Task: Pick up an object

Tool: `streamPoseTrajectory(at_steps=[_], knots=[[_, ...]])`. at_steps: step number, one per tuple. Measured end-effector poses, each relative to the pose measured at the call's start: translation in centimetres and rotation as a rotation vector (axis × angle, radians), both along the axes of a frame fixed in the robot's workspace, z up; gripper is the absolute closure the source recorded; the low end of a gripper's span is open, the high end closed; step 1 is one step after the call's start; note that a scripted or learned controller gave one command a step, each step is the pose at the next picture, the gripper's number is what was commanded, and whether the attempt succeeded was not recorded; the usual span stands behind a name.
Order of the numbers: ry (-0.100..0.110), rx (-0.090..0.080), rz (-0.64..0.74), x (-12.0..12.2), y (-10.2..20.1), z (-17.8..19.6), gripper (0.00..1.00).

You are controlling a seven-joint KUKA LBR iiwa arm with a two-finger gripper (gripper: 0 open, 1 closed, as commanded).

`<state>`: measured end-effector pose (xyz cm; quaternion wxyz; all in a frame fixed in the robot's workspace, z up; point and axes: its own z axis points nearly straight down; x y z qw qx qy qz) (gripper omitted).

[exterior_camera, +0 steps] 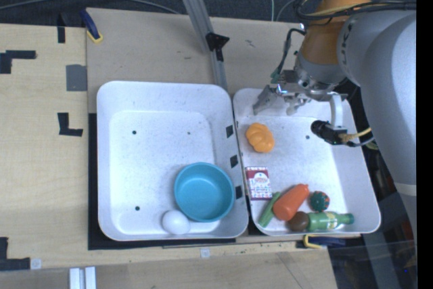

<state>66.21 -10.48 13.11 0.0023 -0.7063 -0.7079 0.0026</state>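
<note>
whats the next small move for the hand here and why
Probably shift the hand toward the orange toy and lower it. The hand hangs over the right bin's far end with nothing between its fingers, and that toy lies closest, apart from the others.

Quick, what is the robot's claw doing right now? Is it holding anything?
Gripper: open, holding nothing, hanging over the far end of the right shallow white bin, beyond the small orange pumpkin-shaped toy.

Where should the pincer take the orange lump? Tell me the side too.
Grip the orange lump across its rounded middle, coming straight down from above. It lies alone on bare floor in the right bin, apart from the wall and the other toys, so both sides look free.
</note>
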Motion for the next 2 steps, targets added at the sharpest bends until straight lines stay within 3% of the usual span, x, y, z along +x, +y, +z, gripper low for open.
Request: streamPoseTrajectory(at_steps=[1,2], knots=[[-0.005,-0.001,0.002,0.1,0.0,1.3,1.00],[-0.012,0.000,0.000,-0.2,0.8,7.2,1.00]])
